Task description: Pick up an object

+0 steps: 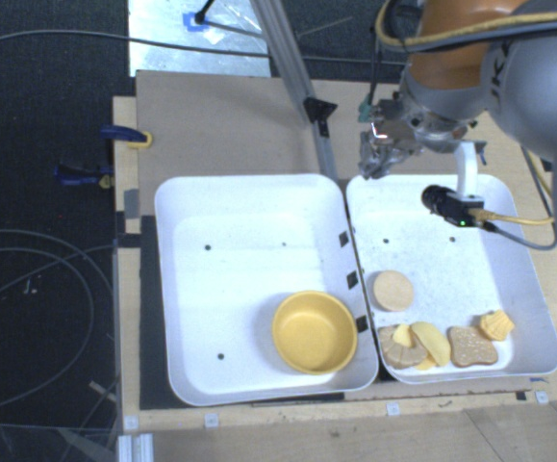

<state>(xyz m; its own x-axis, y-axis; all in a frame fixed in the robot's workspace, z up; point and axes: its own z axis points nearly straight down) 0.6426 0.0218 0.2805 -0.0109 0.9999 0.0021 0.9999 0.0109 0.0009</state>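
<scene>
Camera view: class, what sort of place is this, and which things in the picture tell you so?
Probably a robotics lab test bench. The arm reaches over two white bins, loose cables run across the dark floor, and clamps grip the board's edge. The toy food suggests grasping trials.

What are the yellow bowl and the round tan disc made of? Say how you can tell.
Yellow bowl: probably plastic, smooth with a soft sheen; even colour and a thin moulded rim. Round tan disc: looks like a matte toy cracker or biscuit, plastic or wood; flat, uniform, without glare. Too small to tell further.
</scene>
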